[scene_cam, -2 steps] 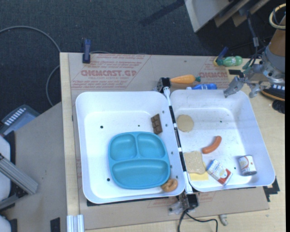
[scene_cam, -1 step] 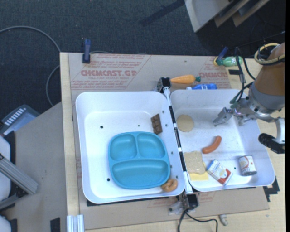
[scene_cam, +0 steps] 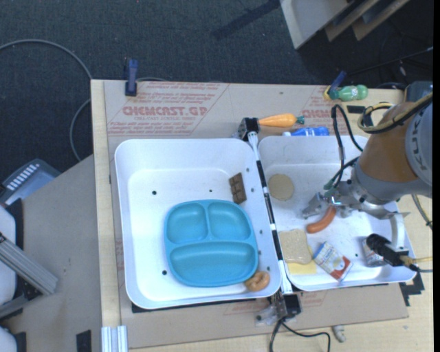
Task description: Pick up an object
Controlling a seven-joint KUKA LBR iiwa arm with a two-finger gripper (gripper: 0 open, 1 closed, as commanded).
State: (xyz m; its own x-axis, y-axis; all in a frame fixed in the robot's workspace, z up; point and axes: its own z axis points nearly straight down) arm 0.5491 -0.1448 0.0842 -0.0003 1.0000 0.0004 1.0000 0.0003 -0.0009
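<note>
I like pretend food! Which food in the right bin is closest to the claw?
The orange-red sausage, lying right under the claw. The round cookie and bread slice sit farther away.

the arm (scene_cam: 395, 155) is running off the frame's right edge, and its wrist is hiding the gripper (scene_cam: 328, 203) fingers at mid-right.

My bench (scene_cam: 172, 110) topped with printed cardboard, dark carpet floor (scene_cam: 62, 34) behind, grey cable (scene_cam: 72, 58) looping across it, pale furniture (scene_cam: 323, 17) top right, possibly shelving, light even overhead.
</note>
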